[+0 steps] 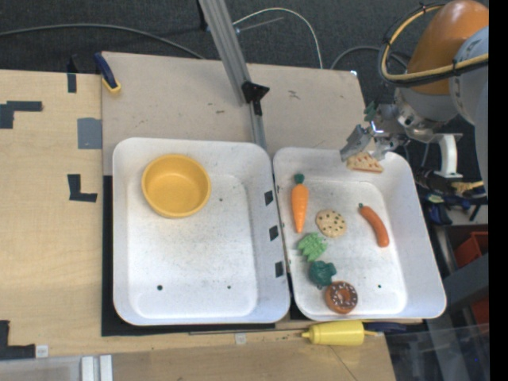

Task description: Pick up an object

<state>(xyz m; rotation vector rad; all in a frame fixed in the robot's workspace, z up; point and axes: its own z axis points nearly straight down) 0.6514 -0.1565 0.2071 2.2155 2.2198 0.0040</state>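
robotics lab | bench (48, 149) taped | 2 white bins (190, 292) | loose cables (278, 18)

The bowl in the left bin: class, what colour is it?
The bowl is plain yellow, seen clearly in the camera view.

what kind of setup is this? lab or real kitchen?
Likely a robotics lab bench: two shallow white plastic bins, small toy foods such as an orange plastic carrot, and loose cables on dark carpet.

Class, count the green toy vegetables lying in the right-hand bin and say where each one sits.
2. A light green piece lies near the bin's middle, below the cookie; a darker green one lies just under it, above the doughnut.
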